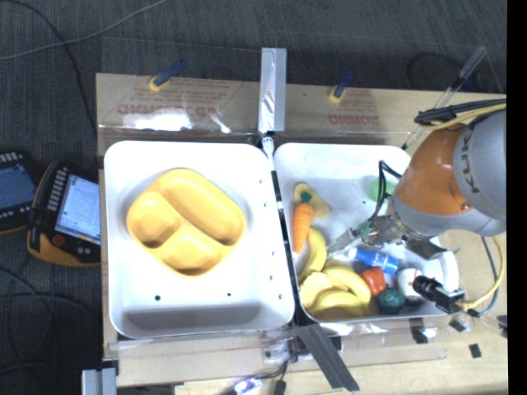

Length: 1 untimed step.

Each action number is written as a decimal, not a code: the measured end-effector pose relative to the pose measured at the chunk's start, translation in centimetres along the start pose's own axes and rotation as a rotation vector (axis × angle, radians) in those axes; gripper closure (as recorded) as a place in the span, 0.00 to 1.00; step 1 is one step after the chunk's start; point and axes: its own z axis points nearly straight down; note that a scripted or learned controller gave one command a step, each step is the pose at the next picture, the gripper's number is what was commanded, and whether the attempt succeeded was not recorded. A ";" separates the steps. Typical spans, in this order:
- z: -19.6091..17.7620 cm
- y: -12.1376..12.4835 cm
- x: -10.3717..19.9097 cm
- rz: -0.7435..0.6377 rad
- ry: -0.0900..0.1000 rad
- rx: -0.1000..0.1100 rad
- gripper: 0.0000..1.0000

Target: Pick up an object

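From the camera view, the desk (115, 89) carries 2 shallow white bins side by side. The left bin (123, 303) holds 1 large yellow lumpy item (186, 219) near its centre, clear of all 4 walls, with bare floor around it, widest along the near edge.

The right bin (346, 159) is crowded toward its near-left corner. A toy carrot (302, 225) lies just beside the dividing wall, with a pale yellow piece (304, 194) above it. Yellow banana-like pieces (332, 290) pile against the near wall. A blue bottle-like item (378, 260), a red piece (373, 281) and a dark green piece (390, 302) sit close together to their right. The far-left part of this bin is bare.

The grey arm with its orange band (432, 183) reaches in from the right, covering the bin's right side. The hand (372, 232) sits low just above the blue item; whether its fingers are open or closed cannot be told, and nothing is visibly between them.
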 end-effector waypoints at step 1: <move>-4.0 -1.9 1.2 -0.153 0.006 0.018 0.00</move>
